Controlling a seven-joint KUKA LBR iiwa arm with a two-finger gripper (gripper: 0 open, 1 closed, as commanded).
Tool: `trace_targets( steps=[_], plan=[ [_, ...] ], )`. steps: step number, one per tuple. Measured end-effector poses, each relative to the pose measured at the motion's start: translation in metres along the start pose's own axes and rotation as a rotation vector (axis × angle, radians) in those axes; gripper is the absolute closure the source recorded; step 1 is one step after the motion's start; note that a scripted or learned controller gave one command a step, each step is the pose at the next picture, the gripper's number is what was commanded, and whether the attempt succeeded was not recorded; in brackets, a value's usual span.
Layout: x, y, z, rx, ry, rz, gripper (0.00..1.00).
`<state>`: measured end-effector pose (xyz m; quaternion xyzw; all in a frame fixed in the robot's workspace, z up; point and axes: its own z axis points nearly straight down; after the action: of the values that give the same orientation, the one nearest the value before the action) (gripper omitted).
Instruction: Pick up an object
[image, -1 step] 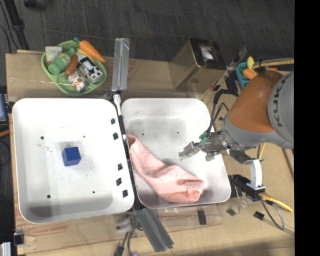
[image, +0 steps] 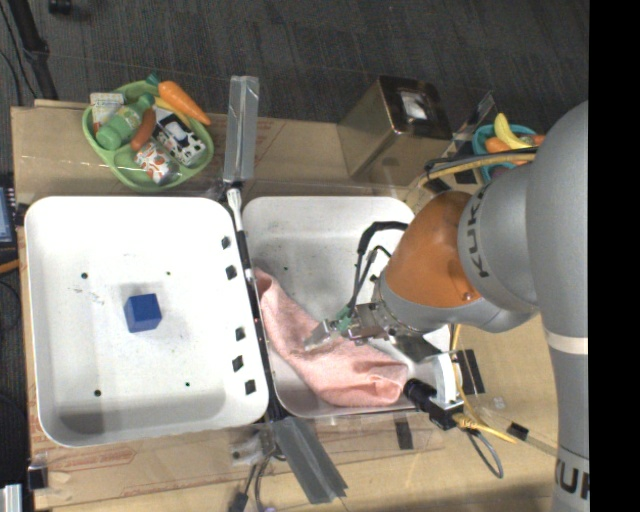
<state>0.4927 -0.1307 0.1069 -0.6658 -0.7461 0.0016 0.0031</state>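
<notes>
The arm (image: 520, 230) enters from 3 o'clock and covers the right part of the right bin (image: 310, 225); its orange band sits above the wrist, over the bin's 3 o'clock side. The left bin (image: 60, 300) lies beside the right bin, the two touching along a shared central divider. A pink cloth (image: 320, 355) lies crumpled in the right bin, spreading from the 9 o'clock wall toward the 5 o'clock corner. The gripper (image: 325, 333) points toward 9 o'clock and sits down on the upper edge of the cloth; whether it is wide, narrow or gripping the cloth cannot be told from this view. A green bowl (image: 105, 155) of toy food stands on the bench at 11 o'clock, outside both bins. A blue cube (image: 143, 311) rests near the centre of the left bin, well apart from the gripper.
</notes>
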Motion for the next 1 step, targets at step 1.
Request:
trace_targets(
  steps=[1],
  plan=[
    [-0.0465, 0.0361, 0.0156, -0.003, -0.002, 0.273, 0.0]
  ],
)
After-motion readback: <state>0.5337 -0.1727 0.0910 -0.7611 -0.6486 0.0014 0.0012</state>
